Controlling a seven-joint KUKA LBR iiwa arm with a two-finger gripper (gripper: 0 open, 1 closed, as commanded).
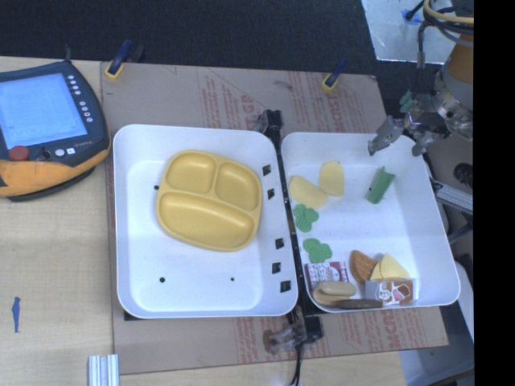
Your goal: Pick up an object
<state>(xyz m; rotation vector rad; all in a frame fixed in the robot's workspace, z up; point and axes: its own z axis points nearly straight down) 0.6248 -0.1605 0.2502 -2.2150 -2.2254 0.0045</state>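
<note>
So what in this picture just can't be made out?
- Arm: cut off by the camera view's right edge; just the wrist shows.
- Gripper: too small and blurred to judge its state.
- Cartons: print too small to read.
- Items in the right bin front corner: piled together, overlapping each other.
- Tablet: screen washed out, cut by the left edge.

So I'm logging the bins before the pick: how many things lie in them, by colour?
Yellow: 4, the divided tray, two pieces, a wedge
Green: 3
Brown or tan: 2
Printed cartons: 2
Total: 11
</note>
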